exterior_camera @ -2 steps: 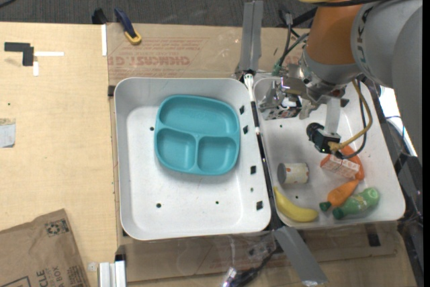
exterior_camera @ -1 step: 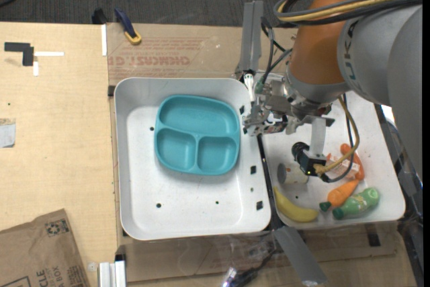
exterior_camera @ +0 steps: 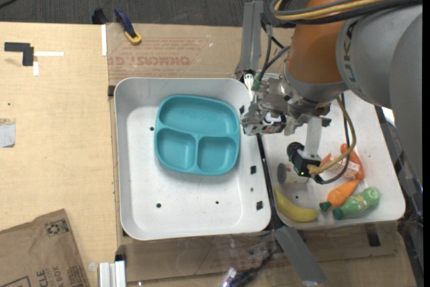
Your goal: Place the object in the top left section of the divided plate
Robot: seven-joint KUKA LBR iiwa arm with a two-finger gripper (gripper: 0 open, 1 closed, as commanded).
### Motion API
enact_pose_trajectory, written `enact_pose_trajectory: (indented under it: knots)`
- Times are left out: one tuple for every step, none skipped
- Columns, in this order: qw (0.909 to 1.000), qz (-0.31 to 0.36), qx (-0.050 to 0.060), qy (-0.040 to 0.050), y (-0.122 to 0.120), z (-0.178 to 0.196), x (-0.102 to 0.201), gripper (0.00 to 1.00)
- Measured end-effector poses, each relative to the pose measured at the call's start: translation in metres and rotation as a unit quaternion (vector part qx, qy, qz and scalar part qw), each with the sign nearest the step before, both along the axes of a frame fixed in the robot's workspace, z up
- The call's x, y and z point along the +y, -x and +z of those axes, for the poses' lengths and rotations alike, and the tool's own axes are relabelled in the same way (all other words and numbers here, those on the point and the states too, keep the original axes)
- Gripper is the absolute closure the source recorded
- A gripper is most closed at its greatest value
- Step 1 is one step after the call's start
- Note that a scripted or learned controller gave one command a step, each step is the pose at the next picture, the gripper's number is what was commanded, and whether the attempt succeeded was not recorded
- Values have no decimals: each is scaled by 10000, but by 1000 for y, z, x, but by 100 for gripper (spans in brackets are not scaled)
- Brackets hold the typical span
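A teal divided plate (exterior_camera: pixel 197 134) lies in the left white bin (exterior_camera: pixel 181 215), with one long section at the back and two smaller ones at the front; I see nothing in its sections. My gripper (exterior_camera: pixel 259 119) hangs over the inner edge of the right bin (exterior_camera: pixel 386 144), just right of the plate's rim. The wrist hides what is under it, and I see no object in its grasp. A yellow banana (exterior_camera: pixel 294 209), an orange carrot (exterior_camera: pixel 342 192) and a green bottle-shaped toy (exterior_camera: pixel 357 203) lie at the front of the right bin.
Another orange piece (exterior_camera: pixel 353 162) lies by the right bin's far side, behind the carrot. A blue-and-yellow clamp (exterior_camera: pixel 127 26) sits on the cardboard behind the left bin. A cardboard box (exterior_camera: pixel 40 252) stands at the front left.
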State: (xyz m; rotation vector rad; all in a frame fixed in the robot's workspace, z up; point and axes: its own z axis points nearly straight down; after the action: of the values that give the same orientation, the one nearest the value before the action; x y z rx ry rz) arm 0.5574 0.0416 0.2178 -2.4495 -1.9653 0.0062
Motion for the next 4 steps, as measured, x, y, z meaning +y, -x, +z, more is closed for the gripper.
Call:
enact_pose_trajectory:
  knots:
    - [10000,-11,-3,2,0,0,-1,0]
    - [9999,152,-4,1,10,40,3,0]
    - [9999,134,14,9,10,48,1,100]
    - [9978,-666,-4,11,43,165,-42,100]
